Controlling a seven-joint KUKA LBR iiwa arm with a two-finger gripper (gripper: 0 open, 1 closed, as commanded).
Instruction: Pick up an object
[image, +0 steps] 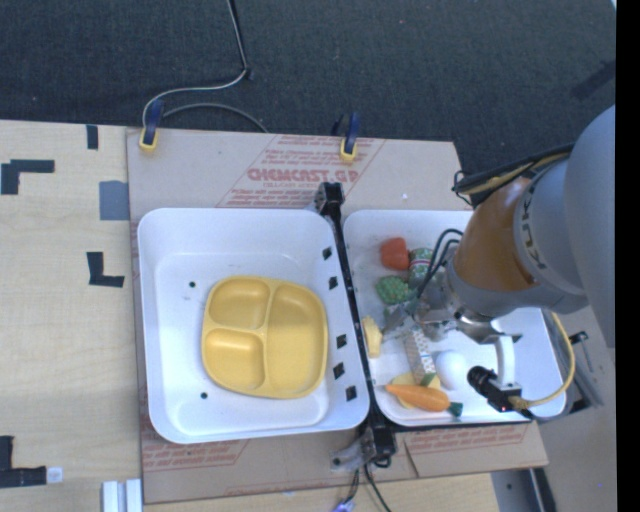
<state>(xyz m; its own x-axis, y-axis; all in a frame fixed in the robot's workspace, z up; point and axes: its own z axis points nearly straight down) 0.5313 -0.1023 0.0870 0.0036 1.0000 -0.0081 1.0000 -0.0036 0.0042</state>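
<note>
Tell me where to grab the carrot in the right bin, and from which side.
Judging from this view, take the carrot across its thick orange middle, coming straight down from above. It lies flat and lengthwise along the right bin's near wall, green tip pointing right, so close the end effector across its narrow width. The white egg-like object sits close behind it, so the far side is tight.

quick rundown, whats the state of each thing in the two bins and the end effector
yellow divided plate: lying flat in the left bin, right way up, nothing in its compartments
carrot: lying on its side near the front wall of the right bin
white egg: resting loose, just above the carrot
red toy: sitting near the bin's back
green toy: loose, below the red one
end effector: down among the toys, grip hidden
</note>
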